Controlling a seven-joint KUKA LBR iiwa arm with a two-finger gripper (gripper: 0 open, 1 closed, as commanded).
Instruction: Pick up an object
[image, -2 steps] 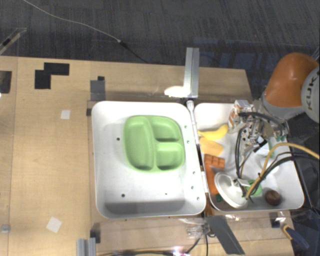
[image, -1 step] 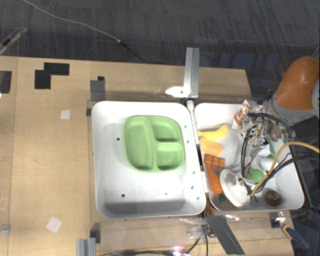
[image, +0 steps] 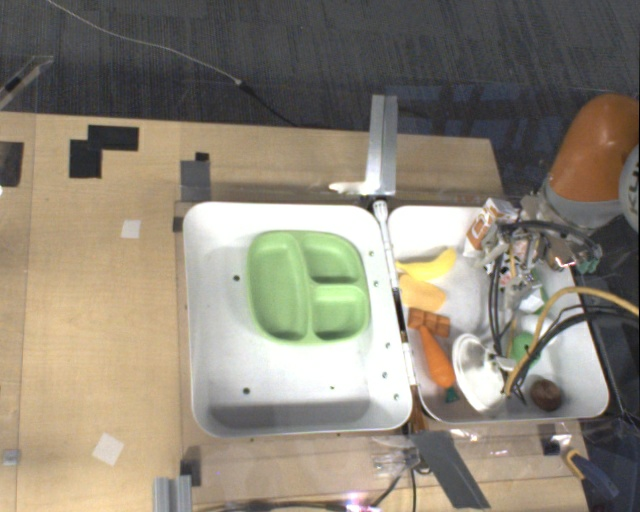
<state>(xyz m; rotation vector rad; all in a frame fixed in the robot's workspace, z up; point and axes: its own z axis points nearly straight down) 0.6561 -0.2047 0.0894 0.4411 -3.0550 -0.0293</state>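
Robotics lab, test cell. My bench is a bare pale plywood top (image: 90, 330) with black square marker patches (image: 100, 148) stuck on it. Two shallow white plastic bins (image: 215, 300) sit side by side, fixed by grey metal brackets (image: 383, 145). Toy food fills the right bin (image: 590, 395): a plastic orange carrot (image: 435, 362), a yellow banana (image: 430, 266). Loose cable (image: 150, 45) trails over dark carpet (image: 300, 50).

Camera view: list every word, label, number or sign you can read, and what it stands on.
No readable text anywhere.
Black shapes on the bench, top left: plain patches, no letters.
Pale squares on the bench: blank.
Green tray in the left bin: no marking.
Small packet in the right bin: print too blurred to read.
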